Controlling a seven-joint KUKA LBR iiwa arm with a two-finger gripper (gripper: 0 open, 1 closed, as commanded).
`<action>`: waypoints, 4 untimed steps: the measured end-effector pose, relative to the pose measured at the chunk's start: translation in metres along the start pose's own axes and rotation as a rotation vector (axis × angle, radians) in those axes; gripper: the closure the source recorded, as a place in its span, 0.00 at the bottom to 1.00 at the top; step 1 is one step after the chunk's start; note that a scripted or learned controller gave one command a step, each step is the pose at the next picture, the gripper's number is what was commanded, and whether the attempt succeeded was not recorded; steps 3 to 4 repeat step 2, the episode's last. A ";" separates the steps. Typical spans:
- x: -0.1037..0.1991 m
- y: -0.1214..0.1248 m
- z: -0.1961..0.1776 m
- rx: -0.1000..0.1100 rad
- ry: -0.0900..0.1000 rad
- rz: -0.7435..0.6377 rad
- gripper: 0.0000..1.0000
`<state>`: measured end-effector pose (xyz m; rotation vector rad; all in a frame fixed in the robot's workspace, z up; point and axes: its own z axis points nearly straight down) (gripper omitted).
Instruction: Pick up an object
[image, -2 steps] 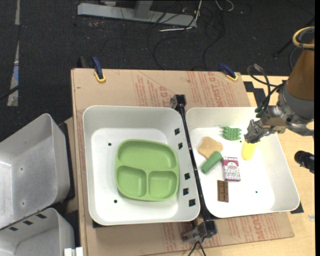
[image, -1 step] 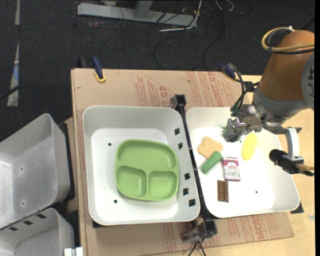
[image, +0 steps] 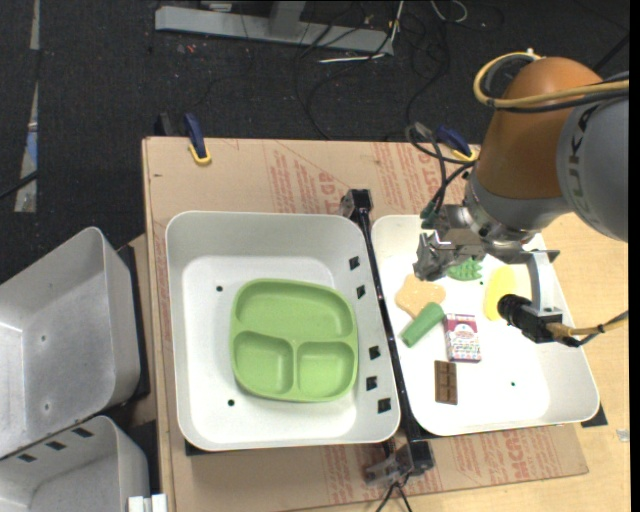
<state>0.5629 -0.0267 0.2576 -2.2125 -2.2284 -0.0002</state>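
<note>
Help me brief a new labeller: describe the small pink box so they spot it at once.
Look in the right bin, the one of the two white bins that holds the small loose items. Below the gripper, the pink box lies flat, right of the green block and above the brown bar. It alone is pink with printing.

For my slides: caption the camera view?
Grey arm's tool above right white bin of small items; green divided plate in left bin.
</note>
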 end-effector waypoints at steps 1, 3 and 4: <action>0.054 0.007 -0.003 -0.002 0.001 -0.001 1.00; 0.110 0.020 0.002 -0.002 0.000 -0.001 1.00; 0.110 0.020 0.002 -0.002 0.000 -0.001 1.00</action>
